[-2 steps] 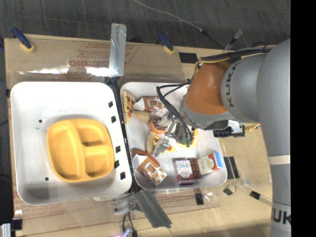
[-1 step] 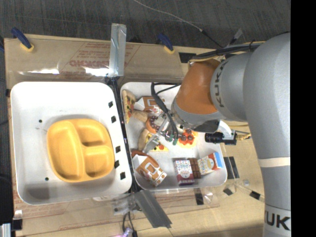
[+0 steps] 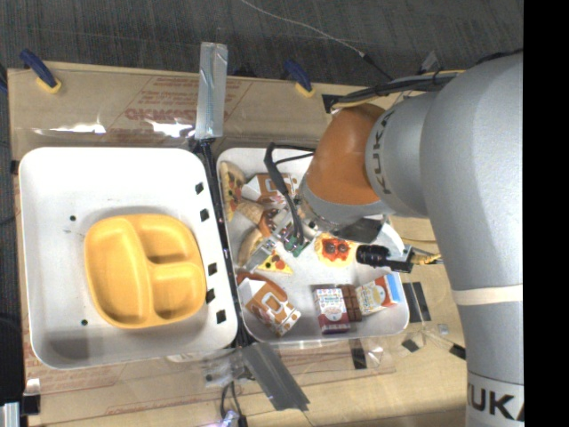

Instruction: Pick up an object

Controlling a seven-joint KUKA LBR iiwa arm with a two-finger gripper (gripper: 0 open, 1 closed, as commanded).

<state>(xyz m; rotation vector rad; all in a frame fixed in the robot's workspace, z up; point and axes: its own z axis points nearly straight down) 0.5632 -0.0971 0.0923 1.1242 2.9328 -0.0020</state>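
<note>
My gripper [image 3: 286,229] reaches down into the right bin [image 3: 391,323], near its left-middle, mostly covered by the orange band and grey wrist above it. Around it lie several toy food items. There is a cone-shaped piece [image 3: 252,210], a pizza slice [image 3: 276,264], a red piece [image 3: 334,249], a brown-and-white pretzel-like piece [image 3: 272,306], a small patterned box [image 3: 332,306] and a small carton [image 3: 379,294]. I cannot make out anything held in the gripper.
A yellow divided tray [image 3: 142,266] lies in the left bin [image 3: 53,172]. The wall between the two bins [image 3: 216,238] runs just left of the gripper. The big grey arm covers the right bin's far right side.
</note>
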